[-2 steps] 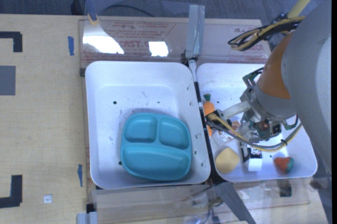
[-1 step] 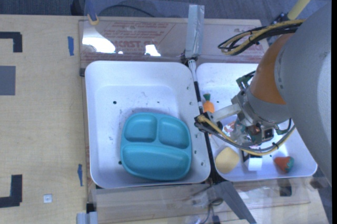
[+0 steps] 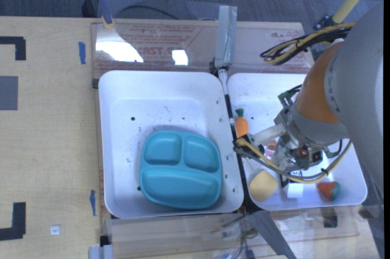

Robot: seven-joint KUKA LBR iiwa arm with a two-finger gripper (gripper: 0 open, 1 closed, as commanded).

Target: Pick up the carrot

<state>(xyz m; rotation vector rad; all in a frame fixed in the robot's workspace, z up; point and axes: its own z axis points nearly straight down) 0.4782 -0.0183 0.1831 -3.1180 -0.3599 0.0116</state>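
Two shallow white bins share our bench, and in the right one the small orange carrot lies against the left wall, our gripper just beside it, approaching, with descent and closing next.

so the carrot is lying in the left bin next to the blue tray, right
Not quite. The camera view shows the carrot in the right bin, against its left wall. The blue tray sits in the left bin.
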